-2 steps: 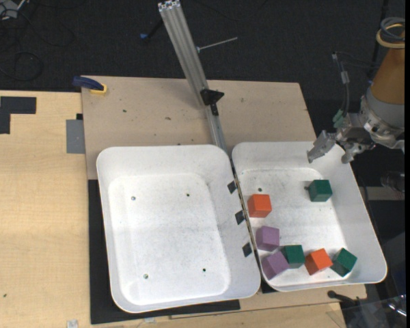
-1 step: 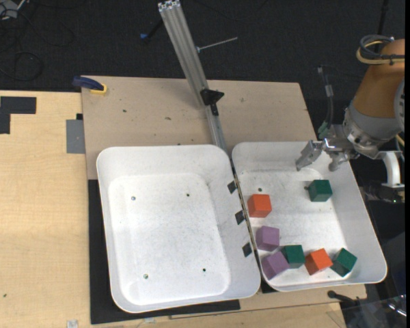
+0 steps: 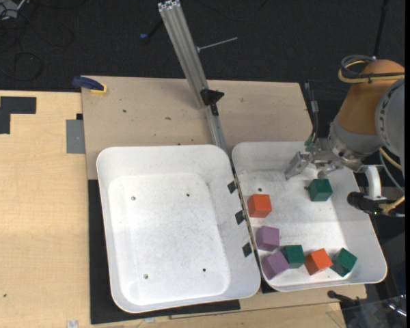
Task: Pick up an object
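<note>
no readable text, labels, brands or numbers anywhere

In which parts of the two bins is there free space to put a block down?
The left bin has bare floor across its whole inside. In the right bin, the far-left corner, above the orange block, is free. Its near end is crowded with purple, green and orange blocks, and the gripper is above a green block.

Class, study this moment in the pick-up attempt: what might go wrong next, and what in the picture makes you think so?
1. The gripper sits above and left of the lone green cube, so closing here may catch nothing.
2. That cube lies apart from the rest; a descending gripper could nudge it away.
3. The bottom cluster, such as the purple cube touching another green cube, invites double contact.
</note>
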`<state>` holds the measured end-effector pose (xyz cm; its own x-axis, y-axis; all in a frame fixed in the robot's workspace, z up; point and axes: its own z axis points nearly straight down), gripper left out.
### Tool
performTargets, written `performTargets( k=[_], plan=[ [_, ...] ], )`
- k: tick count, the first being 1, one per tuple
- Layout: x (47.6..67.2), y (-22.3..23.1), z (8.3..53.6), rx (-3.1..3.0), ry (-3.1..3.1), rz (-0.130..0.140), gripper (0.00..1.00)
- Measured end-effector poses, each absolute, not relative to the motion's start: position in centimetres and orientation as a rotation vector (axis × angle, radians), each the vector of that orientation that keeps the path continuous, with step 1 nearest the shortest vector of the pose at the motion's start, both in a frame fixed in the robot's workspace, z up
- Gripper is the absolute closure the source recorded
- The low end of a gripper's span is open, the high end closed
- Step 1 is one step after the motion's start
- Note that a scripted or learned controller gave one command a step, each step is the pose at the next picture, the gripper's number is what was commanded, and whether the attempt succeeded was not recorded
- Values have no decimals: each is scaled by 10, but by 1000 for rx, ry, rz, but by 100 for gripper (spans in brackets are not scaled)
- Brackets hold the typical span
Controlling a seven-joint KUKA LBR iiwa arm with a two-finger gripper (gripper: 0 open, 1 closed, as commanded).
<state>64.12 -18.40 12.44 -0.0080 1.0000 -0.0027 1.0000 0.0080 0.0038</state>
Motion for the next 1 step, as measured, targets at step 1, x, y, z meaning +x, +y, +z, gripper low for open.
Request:
performTargets(
  k=[1],
  plan=[
    [643, -184, 137, 2206, 2225, 5, 100]
  ],
)
